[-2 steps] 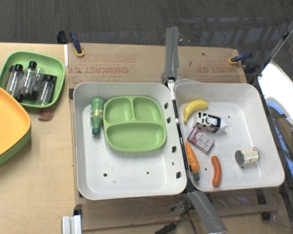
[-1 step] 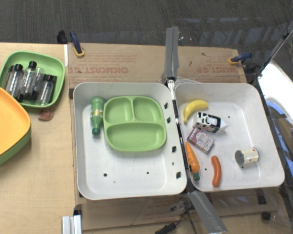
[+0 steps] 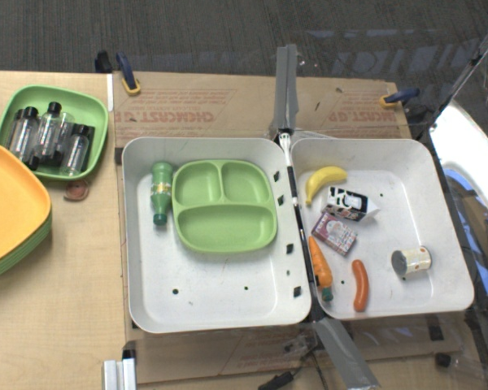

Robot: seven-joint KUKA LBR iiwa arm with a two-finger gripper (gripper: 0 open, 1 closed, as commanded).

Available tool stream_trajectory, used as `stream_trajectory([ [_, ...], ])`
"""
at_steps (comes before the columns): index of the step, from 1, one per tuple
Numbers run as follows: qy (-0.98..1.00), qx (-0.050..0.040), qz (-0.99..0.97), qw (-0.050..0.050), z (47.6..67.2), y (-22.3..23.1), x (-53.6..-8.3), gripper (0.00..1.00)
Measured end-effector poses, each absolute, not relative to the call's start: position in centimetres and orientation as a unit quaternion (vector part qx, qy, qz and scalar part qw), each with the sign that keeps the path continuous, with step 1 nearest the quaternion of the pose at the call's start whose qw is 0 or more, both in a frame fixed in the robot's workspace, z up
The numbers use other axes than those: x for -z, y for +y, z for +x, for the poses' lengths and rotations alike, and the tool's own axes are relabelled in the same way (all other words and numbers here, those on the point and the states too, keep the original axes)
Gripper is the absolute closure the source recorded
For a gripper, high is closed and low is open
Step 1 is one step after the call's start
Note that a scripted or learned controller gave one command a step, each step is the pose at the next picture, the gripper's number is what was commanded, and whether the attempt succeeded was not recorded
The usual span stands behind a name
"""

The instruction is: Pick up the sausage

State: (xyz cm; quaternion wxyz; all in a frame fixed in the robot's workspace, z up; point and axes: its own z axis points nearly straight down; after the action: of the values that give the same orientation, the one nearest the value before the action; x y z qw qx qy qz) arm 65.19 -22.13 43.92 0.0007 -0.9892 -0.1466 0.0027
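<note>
The sausage (image 3: 359,284) is a small orange-red link lying near the front edge of the right bin (image 3: 439,193). It lies roughly upright in the picture, between a carrot (image 3: 320,270) on its left and a roll of tape (image 3: 411,261) on its right. Nothing touches it.
The right bin also holds a banana (image 3: 324,182), a black-and-white packet (image 3: 348,203) and a pink packet (image 3: 334,234). In the left bin (image 3: 146,299) lie a green divided plate (image 3: 224,205) and a green bottle (image 3: 161,192). On the bench at left are orange plates (image 3: 12,218) and a green tray of bottles (image 3: 53,132).
</note>
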Motion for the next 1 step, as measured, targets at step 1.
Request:
stream_trajectory([
  [1, -0.102, -0.0027, -0.995, 0.001, 64.88, -22.23, -43.91, 1.00],
])
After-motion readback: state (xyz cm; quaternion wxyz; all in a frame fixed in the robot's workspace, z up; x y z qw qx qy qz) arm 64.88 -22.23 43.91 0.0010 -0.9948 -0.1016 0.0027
